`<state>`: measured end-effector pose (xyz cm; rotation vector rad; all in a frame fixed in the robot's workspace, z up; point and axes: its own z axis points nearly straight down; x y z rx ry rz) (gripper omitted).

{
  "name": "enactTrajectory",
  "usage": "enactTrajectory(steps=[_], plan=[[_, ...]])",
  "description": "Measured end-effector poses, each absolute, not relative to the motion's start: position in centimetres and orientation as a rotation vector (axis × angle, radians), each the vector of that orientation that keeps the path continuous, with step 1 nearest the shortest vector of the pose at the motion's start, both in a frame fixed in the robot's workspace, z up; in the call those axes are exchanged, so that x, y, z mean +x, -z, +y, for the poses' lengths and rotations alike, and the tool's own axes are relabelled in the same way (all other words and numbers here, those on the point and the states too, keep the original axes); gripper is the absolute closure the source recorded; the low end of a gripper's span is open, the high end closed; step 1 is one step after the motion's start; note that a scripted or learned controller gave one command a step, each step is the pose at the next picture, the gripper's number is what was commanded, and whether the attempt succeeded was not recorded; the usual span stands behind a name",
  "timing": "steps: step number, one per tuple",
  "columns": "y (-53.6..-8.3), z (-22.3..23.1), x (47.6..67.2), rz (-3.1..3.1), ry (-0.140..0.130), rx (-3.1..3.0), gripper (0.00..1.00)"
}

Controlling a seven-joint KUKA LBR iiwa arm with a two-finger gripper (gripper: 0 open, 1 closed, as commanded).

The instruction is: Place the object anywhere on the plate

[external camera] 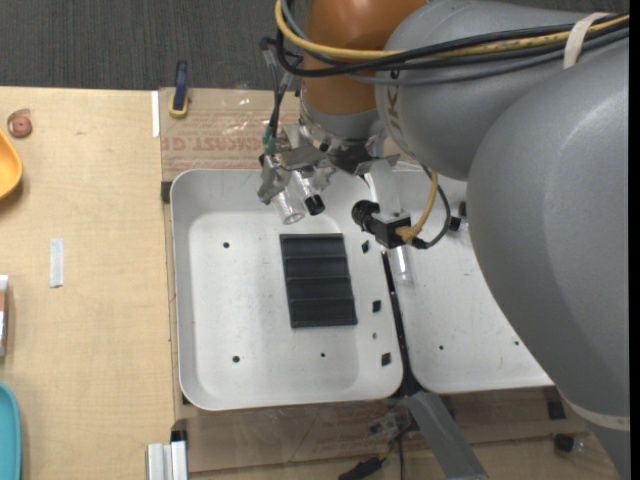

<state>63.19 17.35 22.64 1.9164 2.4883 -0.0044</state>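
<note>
1. White plastic forms the two shallow bins side by side on the bench; the left bin (pixel 210 298) shows nearly whole, while the right bin (pixel 470 338) is largely covered by the arm.
2. A black ribbed plate (pixel 318 280) lies flat in the left bin, right of its middle, with its long side running from far to near.
3. The grey arm (pixel 520 118) reaches in from the right, and its orange band (pixel 350 28) sits at the far side above the wrist.
4. The gripper (pixel 290 193) hangs over the far part of the left bin, just beyond the far edge of the plate.
5. Whether its jaws are spread or pressed together I cannot tell, as the tool's metal parts are small and cluttered here.
6. I cannot make out any object between the jaws, nor pick out the object to be placed anywhere in the bins.
7. Yellow and black cables (pixel 420 223) loop from the wrist over the seam between the bins.
8. The wooden bench top (pixel 80 318) spreads out to the left of the bins.
9. A blue clamp (pixel 180 86) stands at the far edge of the bench, beyond the left bin's far left corner.
</note>
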Motion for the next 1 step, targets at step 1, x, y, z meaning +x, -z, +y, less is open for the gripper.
enactTrajectory(steps=[1], plan=[[-20.72,21.86,63.36,2.488,0.006,1.918,1.0]])
